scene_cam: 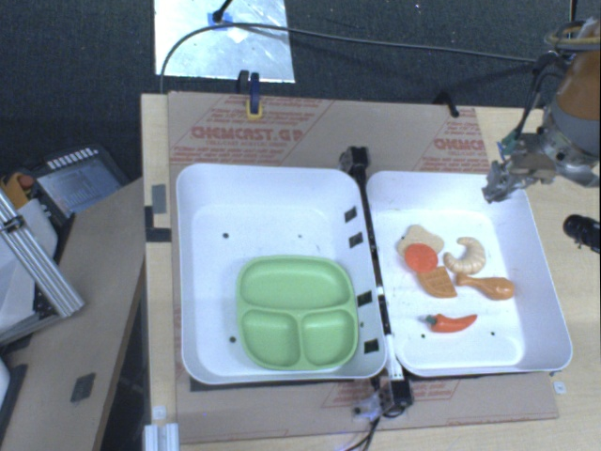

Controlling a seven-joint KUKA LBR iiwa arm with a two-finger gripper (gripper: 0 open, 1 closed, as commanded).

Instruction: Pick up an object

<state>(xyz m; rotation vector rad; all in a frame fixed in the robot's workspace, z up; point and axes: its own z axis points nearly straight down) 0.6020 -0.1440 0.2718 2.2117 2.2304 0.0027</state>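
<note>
red chili (454,323) | long axis left-right | stem end left

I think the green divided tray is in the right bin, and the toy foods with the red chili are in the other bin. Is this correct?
Not quite. The camera view shows the green divided tray in the left bin; the toy foods with the red chili lie in the right bin.

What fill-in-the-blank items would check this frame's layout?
1. The green divided tray lies in the ____ bin.
2. The tray has ____ compartments.
3. The red chili pepper lies in the ____ bin.
4. The gripper is near the right bin's ____ corner.

Missing words: left; three; right; far right
</note>
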